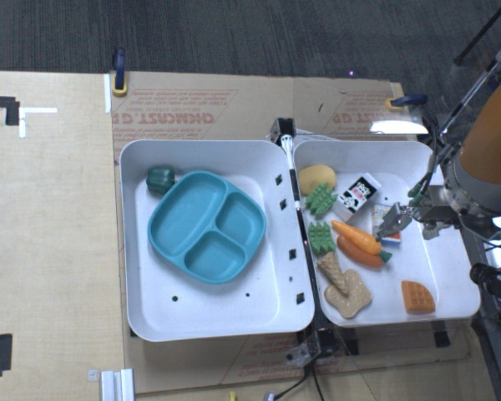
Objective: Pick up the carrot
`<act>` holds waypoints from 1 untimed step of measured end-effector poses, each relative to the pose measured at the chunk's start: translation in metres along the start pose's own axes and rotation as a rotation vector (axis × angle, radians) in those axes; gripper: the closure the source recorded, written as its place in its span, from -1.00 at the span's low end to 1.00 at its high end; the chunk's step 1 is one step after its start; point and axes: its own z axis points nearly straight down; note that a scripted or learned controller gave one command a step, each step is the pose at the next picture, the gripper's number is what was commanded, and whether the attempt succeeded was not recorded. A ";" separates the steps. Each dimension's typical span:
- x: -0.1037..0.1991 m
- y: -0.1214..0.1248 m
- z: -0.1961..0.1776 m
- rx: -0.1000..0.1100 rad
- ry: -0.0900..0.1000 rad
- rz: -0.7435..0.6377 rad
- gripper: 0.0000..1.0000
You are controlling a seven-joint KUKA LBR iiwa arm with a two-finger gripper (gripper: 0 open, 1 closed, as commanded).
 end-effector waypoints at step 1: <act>-0.001 0.059 0.145 -0.006 -0.001 -0.080 -1.00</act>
